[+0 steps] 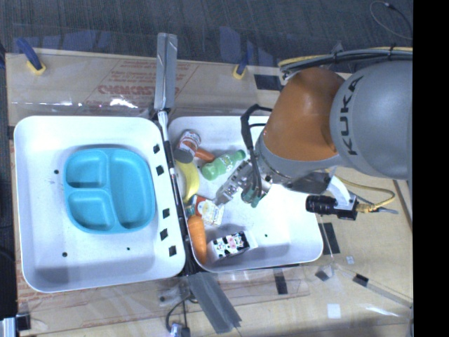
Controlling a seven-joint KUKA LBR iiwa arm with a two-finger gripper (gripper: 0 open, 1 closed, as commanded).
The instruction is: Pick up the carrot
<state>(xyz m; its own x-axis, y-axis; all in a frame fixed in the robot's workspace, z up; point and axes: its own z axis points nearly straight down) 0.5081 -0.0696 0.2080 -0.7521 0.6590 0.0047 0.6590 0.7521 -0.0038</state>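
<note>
A: Carrot (198, 236) status: it lies along the left wall of the right bin (302, 248), near that bin's front-left corner, apart from the gripper (238, 186).

B: Gripper condition?

A: It hangs over the middle of the right bin. Whether its fingers are parted or closed cannot be told, and nothing is seen between them.

B: Adjacent items?

A: A green bottle (221, 164) and a banana (189, 177) lie just left of it. A black-and-white carton (230, 244) sits beside the carrot. The left bin (35, 258) holds a blue divided tray (110, 188).
</note>
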